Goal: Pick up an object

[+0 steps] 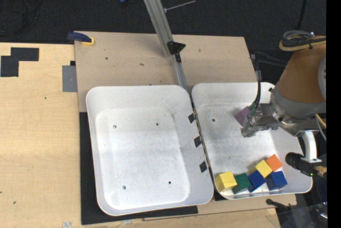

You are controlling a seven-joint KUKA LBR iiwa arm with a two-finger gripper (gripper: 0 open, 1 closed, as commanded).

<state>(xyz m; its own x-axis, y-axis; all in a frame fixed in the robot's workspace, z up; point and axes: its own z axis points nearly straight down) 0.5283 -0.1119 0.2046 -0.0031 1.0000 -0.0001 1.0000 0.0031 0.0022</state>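
My gripper (249, 128) is down in the right bin (224, 99), near its middle right. A small purple block (243, 113) lies just to its upper left, touching or nearly touching the gripper body. Along the bin's near edge sits a cluster of blocks: a yellow one (226, 179), a green one (241, 182), a blue one (256, 180), another yellow one (263, 168), an orange one (273, 161) and a dark blue one (276, 180). The arm's orange band (298, 80) rises to the right of the gripper.
The left bin (141, 147) adjoins the right one, with black clips (197, 141) along the shared wall. A slanted aluminium bar (159, 16) stands behind the bins. Cables and a black fitting (300, 162) sit at the right bin's right edge.
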